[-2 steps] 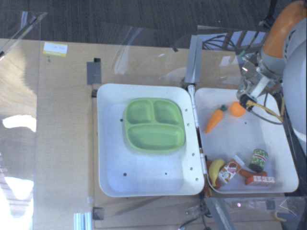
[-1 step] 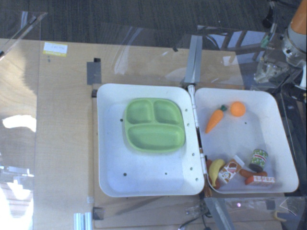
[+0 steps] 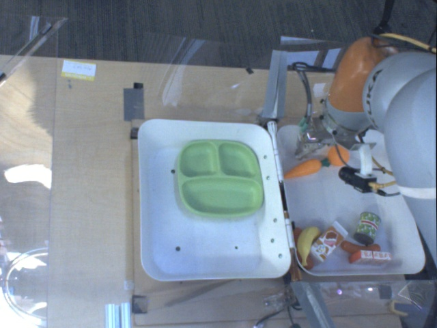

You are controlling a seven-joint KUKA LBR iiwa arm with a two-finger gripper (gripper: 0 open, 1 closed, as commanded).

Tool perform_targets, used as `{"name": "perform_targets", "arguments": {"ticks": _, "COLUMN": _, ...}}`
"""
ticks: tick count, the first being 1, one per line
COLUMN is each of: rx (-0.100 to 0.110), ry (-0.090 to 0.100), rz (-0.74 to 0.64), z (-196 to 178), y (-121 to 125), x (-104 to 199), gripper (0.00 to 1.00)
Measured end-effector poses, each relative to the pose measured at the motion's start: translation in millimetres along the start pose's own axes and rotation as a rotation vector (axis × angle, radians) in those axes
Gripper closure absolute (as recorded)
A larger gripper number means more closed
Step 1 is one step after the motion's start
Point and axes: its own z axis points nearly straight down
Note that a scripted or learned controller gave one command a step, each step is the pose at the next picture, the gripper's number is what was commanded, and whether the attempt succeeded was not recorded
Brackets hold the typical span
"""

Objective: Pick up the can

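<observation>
Gripper (image 3: 311, 137): it sits low at the far end of the right bin (image 3: 410, 268), just above the carrot (image 3: 304, 169). I cannot tell if it is open or closed, the metal bits are too small and blurry. Nothing seems to be held.

Can (image 3: 369, 225): a small green can with a label. It stands in the right bin, toward the near end, well apart from the gripper.

Arm (image 3: 403, 121): big and grey with an orange band. It comes in from the right and hangs over the far part of the right bin.

Near the can: a dark thing touches its lower side, and a red and white packet (image 3: 372, 255) lies just below. A banana (image 3: 306, 241) and a small carton (image 3: 326, 244) lie to its left.

Left bin (image 3: 153, 251): holds a green tray (image 3: 220, 178) with three parts.

How to do it well: I think the gripper should go across to the near end, stop right over the can, then come straight down so it does not bump the packet or the dark thing.

Hard to see: the arm covers the far right corner of the bin. The dark thing by the can is too small to name. A black part (image 3: 357, 178) with wires hangs under the arm.
</observation>
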Motion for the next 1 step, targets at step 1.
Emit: {"name": "perform_targets", "arguments": {"ticks": 1, "rx": 0.005, "ry": 0.010, "rz": -0.004, "z": 0.5, "y": 0.3, "x": 5.8, "gripper": 0.00}}
